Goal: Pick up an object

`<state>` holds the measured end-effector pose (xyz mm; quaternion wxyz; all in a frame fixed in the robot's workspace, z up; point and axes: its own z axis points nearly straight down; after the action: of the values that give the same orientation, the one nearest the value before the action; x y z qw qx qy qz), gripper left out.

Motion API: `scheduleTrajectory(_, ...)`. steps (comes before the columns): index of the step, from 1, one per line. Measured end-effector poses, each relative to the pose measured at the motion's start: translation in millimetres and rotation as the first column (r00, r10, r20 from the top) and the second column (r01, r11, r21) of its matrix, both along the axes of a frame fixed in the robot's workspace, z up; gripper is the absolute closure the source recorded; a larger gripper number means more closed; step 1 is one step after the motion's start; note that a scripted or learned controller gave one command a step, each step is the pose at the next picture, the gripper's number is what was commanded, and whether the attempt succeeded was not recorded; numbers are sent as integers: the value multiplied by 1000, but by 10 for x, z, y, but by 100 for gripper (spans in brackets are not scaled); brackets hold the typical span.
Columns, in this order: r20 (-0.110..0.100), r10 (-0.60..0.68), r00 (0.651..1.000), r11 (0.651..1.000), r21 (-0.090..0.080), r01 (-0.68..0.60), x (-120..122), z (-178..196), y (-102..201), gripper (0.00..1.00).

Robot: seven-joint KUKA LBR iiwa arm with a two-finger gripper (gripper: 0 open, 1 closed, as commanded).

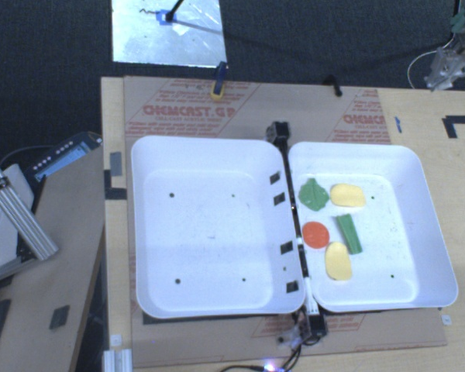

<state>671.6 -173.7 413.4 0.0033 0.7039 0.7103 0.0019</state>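
Observation:
The right bin (pixel 418 208) holds several small objects near its left side. A green leaf-shaped piece (pixel 313 195) lies at the upper left of the group. Beside it to the right rests a yellow oval (pixel 347 195). Below sit a red-orange disc (pixel 316 235), a green bar (pixel 349 233) set at a slant, and a second yellow oval (pixel 339 262). They lie close together without stacking.
The left bin (pixel 147 208) adjoins the right one, joined by black clips (pixel 283 223) along the shared edge. Both rest on a cardboard sheet (pixel 186 107). A metal plate (pixel 167 22) lies beyond the bench; cables (pixel 442 60) sit at top right.

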Motion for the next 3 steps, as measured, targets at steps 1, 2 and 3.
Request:
scheduleTrajectory(1, -3, -9, 1000, 1000, -1, 9, -31, -87, -342, 100)
scheduleTrajectory(2, 0, -4, 1000, 1000, 0, 4, -28, 349, -228, 100)
scheduleTrajectory(3, -12, 1, 1000, 1000, 5, -1, -29, -493, 512, 100)
